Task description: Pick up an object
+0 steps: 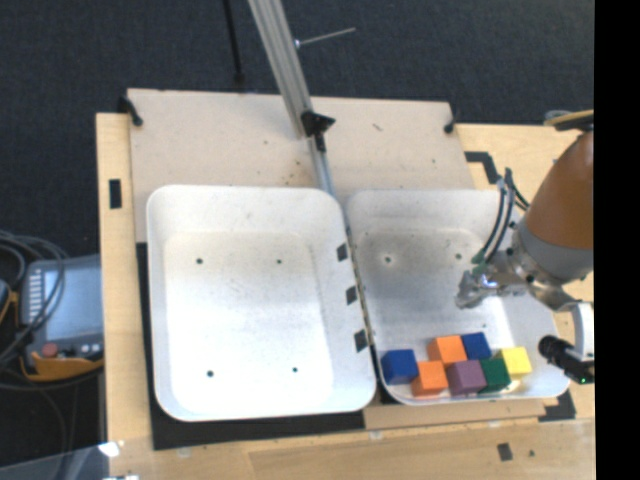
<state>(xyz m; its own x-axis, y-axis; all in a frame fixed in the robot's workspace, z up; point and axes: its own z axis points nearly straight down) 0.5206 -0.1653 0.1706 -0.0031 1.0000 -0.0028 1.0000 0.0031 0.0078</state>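
Blocks [455, 364] sit bunched in the near corner of the right bin [420, 218] on my surface [290, 138], while the tool [478, 290] hovers just above them over the bin floor, and I cannot tell whether it is released or clenched.

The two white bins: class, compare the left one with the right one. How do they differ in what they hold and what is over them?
The right bin holds a cluster of coloured blocks at its near edge; the left bin shows just a few small dark dots. The arm reaches over the right bin, not over the left bin. Both are shallow, white, scuffed grey inside, and sit side by side.
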